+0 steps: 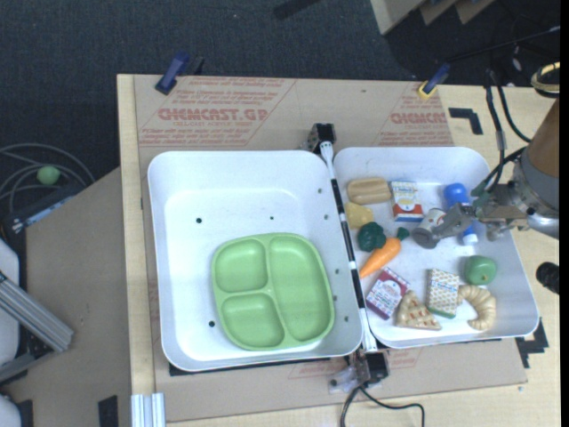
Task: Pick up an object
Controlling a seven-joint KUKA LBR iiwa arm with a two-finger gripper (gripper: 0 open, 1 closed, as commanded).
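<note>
The gripper (433, 230) is lowered into the right bin (513, 314); whether its fingers are apart cannot be told. Objects are crowded there, the carrot (380, 258) nearby. One isolated item is best straddled squarely before closing.

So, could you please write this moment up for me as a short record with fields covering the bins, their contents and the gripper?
left bin: holds a green divided plate
right bin: holds small toy foods
items in right bin: carrot, croissant, green round piece, blue round piece, small red and white carton
gripper: low over the middle of the right bin, reaching in from the right
grasp: cannot tell if anything is held
</note>
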